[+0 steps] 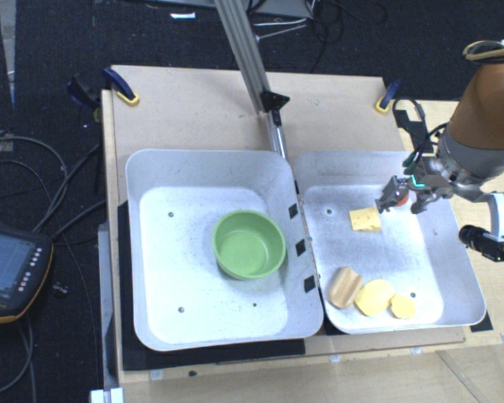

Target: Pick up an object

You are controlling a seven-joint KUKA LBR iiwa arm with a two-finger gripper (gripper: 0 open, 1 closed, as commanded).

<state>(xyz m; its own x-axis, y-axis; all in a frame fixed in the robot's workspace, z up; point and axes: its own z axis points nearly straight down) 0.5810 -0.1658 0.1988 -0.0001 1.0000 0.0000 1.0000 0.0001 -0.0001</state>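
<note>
Dark carpet with loose cables runs all around the bench (193, 107), which is a pale wooden board with blue-and-yellow clamps (120, 86) at its back corners. On it we've got two shallow white bins side by side, the left bin (164, 225) and the right bin (441, 259), touching along the middle. A grey metal pole (244, 44) slants down to the back edge between them. Our arm (483, 120) reaches in from the right, with the orange band above the wrist, and hangs over the back right part of the right bin. Next down in size, a green bowl (249, 243) sits upright near the middle of the left bin. Along the right bin's front we can see a tan bread-like piece (345, 286), a yellow round piece (374, 297) touching it, and a smaller yellow piece (403, 307) just beside that. A yellow cheese-like slice (365, 220) lies flat further back. The gripper (395, 196) hovers just above and right of that slice; honestly we can't tell how it's set.
</note>
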